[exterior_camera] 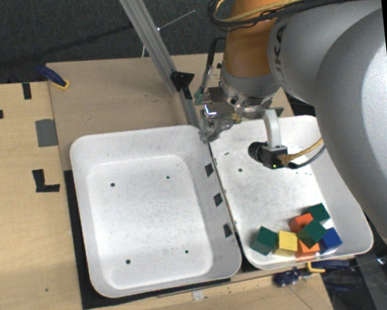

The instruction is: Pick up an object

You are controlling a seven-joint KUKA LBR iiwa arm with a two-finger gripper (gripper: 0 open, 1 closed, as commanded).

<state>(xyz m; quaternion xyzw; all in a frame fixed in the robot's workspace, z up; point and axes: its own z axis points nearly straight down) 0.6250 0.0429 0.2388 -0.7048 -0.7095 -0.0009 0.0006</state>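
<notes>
Coloured blocks (299, 232) crowd the right bin's (268, 198) near right corner; its middle and the left bin (144, 212) offer free passage.

Single camera, fixed above the bench (21, 226), looking down at a slant. Medium range: left bin (144, 212) and right bin (268, 198) both in frame, side by side. My arm (340, 71) enters from the right, large in frame.

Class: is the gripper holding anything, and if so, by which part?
Nothing is seen held. The gripper hangs over the right-hand bin's far corner; the coloured blocks lie heaped in its near corner, apart from the gripper.
</notes>
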